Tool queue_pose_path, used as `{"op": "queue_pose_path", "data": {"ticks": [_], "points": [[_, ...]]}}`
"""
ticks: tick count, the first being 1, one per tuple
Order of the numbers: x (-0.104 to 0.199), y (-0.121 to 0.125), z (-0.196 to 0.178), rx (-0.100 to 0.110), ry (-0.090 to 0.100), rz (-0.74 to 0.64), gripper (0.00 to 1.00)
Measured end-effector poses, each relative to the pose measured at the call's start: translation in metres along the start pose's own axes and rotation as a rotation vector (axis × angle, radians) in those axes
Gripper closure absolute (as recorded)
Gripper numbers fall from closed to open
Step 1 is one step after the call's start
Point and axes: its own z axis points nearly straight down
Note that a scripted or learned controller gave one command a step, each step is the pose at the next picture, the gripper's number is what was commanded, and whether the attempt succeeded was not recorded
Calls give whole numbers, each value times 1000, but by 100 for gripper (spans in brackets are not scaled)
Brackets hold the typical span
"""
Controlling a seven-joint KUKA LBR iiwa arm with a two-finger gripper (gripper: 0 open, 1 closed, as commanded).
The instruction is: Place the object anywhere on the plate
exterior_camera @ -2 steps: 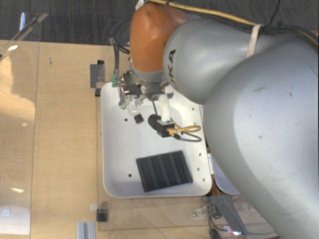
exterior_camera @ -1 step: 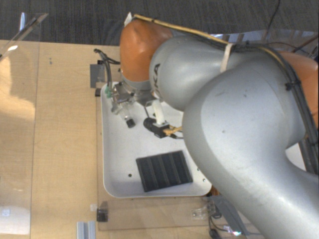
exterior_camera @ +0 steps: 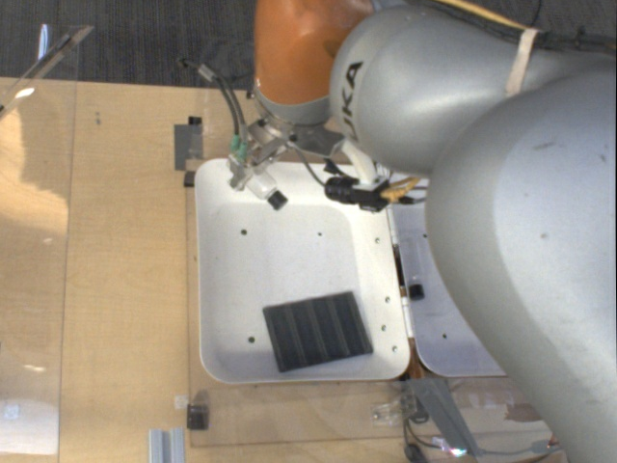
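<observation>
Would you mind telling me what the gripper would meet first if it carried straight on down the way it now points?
Probably the white floor of the left bin near its far corner: the gripper hangs there, well clear of the dark ridged plate. Depth is unclear.

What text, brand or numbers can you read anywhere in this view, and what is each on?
"KU": black letters running down the grey arm housing, just below the orange band; the rest of the brand name curves out of sight.
No other text is readable: the ribbed dark plate in the left white bin bears no visible marking.
</observation>
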Motion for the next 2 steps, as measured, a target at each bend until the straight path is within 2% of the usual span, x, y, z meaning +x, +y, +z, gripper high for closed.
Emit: {"op": "queue_pose_path", "data": {"ticks": [1, 2], "points": [[-2, 2, 28, 5, 2, 3, 100], [-2, 4, 16, -3, 1, 2, 100]]}}
